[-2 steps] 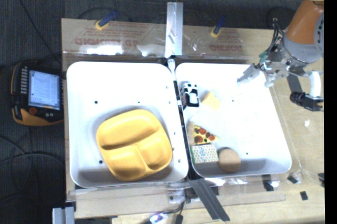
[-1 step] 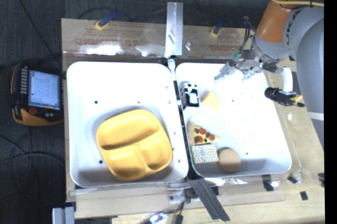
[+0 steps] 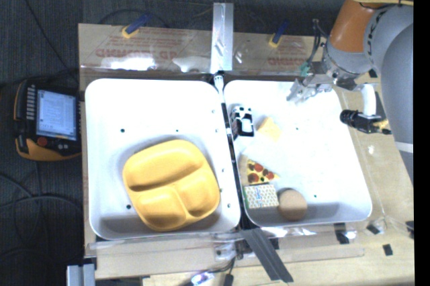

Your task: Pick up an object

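Nearest the camera, along the near wall of the right bin [image 3: 349,164], lay a cluster of small things: a round tan ball-like object [image 3: 291,203], touching it on the left a greenish patterned square packet [image 3: 261,196], and just above that a small piece with red and dark spots [image 3: 259,174]. Farther up, near the divider between the bins, sat a black-and-white object [image 3: 241,121] with a pale yellow wedge-shaped block [image 3: 269,128] just beside it on the right. The wedge's long axis ran at a slant, from upper left to lower right.

The left bin [image 3: 107,103] carried a yellow compartment tray [image 3: 171,183], tilted so that its long axis ran from upper left to lower right, its two small compartments toward the near edge.

The grey arm came in from the right, its orange band [image 3: 353,23] high over the far right corner of the surface [image 3: 168,43]. From there the wrist angled down and to the left, placing the end effector [image 3: 306,88] over the far part of the right bin, close to its far wall. It was well apart from the wedge and from the near cluster, and nothing could be seen between its fingers; whether they were released or clenched I cannot tell.

Left of the surface, on the dark floor, rested a handheld control pendant [image 3: 48,119] with a lit screen.
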Available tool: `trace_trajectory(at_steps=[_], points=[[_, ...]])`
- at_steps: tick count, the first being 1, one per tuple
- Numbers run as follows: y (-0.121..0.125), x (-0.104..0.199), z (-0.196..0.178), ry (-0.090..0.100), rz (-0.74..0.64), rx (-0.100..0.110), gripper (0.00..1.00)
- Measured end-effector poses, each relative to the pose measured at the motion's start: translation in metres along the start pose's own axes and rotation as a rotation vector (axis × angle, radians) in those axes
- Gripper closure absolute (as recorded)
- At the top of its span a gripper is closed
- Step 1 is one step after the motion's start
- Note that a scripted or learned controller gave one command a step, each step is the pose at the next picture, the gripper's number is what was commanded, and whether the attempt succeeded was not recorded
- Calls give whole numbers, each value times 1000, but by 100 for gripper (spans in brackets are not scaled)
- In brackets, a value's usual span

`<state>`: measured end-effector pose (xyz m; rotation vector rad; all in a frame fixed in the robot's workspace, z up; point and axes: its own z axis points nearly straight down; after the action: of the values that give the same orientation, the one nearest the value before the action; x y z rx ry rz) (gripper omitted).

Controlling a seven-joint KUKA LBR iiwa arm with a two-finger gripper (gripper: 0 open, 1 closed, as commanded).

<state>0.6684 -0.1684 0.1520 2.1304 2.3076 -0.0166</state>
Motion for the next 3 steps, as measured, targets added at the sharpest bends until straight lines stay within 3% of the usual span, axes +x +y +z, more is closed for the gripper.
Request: trace_trajectory(at_steps=[1,2,3], points=[[-3,-33,-48,6,91,-4,100],[-3,-33,-47,5,91,-3,0],[0,9,-41,6,-102,-4,0]])
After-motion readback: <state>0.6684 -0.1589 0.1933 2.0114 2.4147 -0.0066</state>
